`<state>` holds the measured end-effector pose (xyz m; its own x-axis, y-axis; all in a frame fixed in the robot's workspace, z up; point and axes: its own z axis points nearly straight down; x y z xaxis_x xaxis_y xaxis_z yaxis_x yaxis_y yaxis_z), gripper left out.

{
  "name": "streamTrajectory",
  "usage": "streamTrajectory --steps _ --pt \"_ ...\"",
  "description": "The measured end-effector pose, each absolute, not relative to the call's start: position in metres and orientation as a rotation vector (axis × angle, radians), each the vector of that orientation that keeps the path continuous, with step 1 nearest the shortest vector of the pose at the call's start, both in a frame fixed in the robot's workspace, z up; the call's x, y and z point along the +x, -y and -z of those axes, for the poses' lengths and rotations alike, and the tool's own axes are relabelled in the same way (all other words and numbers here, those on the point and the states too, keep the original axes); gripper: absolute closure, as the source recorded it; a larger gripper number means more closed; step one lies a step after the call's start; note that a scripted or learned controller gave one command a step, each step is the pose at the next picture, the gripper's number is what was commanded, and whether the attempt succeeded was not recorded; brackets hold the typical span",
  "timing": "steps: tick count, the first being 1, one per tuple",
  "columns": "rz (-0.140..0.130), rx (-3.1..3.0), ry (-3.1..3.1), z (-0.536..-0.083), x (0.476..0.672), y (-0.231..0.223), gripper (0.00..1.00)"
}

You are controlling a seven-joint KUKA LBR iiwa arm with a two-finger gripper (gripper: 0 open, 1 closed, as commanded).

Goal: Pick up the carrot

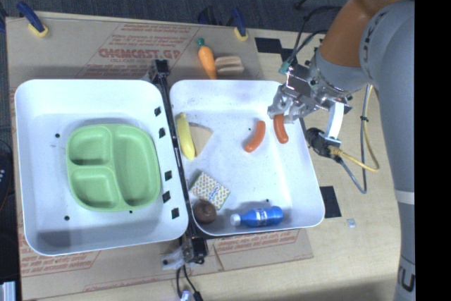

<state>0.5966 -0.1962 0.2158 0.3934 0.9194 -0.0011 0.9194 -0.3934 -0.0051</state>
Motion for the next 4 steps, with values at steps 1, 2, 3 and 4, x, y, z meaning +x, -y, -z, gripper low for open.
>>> streamTrajectory --steps 1,2,3,4 --pt "-0.002 -2.566 1.814 -0.421 0.497 0.2 1.0" --pt "-0.005 -2.531 1.854 -0.277 0.476 0.182 1.0" --pt "-0.006 -2.651 1.679 -0.251 0.518 0.09 1.0" --pt "-0.006 -2.654 1.676 -0.251 0.518 0.091 0.0"
